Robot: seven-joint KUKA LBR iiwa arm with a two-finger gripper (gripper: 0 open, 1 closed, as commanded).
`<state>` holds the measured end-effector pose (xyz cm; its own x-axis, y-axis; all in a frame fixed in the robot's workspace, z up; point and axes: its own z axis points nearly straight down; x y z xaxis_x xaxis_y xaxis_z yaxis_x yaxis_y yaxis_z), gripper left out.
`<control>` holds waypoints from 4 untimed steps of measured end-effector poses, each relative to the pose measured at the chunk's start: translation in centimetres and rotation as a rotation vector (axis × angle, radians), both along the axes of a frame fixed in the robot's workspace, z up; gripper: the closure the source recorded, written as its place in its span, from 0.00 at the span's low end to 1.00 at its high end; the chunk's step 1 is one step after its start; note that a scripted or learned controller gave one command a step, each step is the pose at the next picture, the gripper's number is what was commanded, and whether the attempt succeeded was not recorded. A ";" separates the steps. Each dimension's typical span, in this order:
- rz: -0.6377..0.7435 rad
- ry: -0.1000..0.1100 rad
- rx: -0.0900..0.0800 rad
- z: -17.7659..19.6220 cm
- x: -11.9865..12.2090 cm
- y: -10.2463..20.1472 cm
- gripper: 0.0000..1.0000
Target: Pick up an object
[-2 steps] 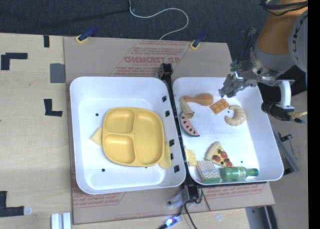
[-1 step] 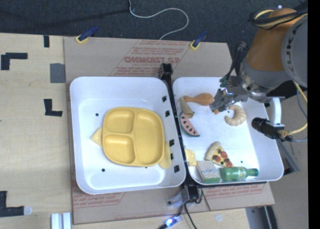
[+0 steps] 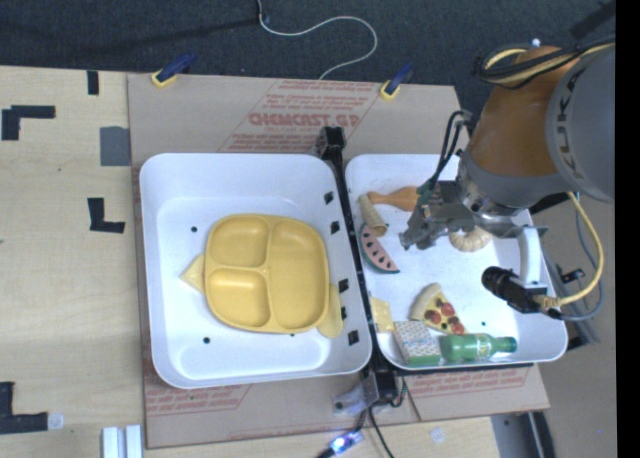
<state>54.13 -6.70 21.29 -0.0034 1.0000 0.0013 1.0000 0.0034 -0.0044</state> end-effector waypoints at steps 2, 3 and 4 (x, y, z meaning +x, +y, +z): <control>0.002 -0.003 0.000 2.0 -4.6 8.0 1.00; -0.004 0.001 -0.002 0.1 -4.5 6.9 1.00; -0.001 -0.001 -0.001 0.3 -4.6 7.9 1.00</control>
